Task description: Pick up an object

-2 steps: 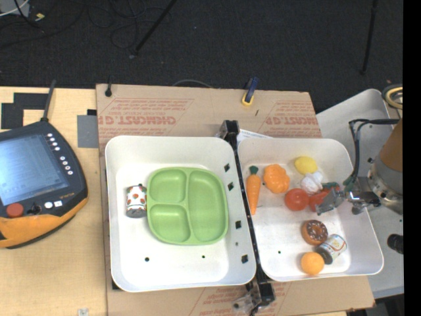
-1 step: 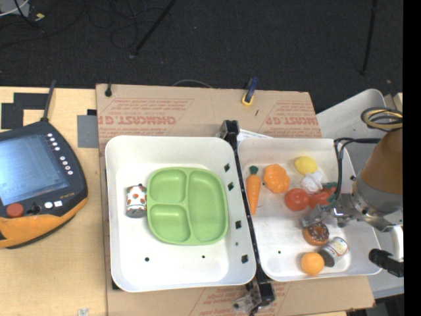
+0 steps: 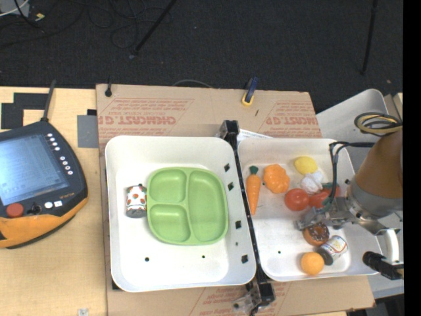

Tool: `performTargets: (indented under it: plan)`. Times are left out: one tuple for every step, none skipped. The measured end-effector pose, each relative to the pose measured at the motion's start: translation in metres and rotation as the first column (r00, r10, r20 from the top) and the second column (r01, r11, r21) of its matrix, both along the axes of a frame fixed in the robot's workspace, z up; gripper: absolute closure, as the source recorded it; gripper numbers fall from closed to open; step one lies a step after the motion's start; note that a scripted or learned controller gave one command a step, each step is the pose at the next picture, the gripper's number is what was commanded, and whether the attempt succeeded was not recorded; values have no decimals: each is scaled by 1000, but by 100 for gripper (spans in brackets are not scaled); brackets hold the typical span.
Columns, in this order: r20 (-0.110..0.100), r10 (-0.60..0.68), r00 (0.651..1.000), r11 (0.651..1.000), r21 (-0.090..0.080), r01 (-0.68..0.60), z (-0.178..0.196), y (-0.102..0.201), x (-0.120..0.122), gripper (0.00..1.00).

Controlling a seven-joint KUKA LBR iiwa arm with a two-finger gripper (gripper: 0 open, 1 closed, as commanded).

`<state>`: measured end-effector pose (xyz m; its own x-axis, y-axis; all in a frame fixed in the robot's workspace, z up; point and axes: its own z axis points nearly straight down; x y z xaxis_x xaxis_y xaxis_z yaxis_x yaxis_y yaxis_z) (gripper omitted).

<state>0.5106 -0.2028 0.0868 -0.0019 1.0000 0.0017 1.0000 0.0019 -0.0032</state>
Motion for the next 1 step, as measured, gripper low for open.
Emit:
performTargets:
  plan:
    - [0, -4, 1000, 1000, 0, 4, 11, -2, 0, 100]
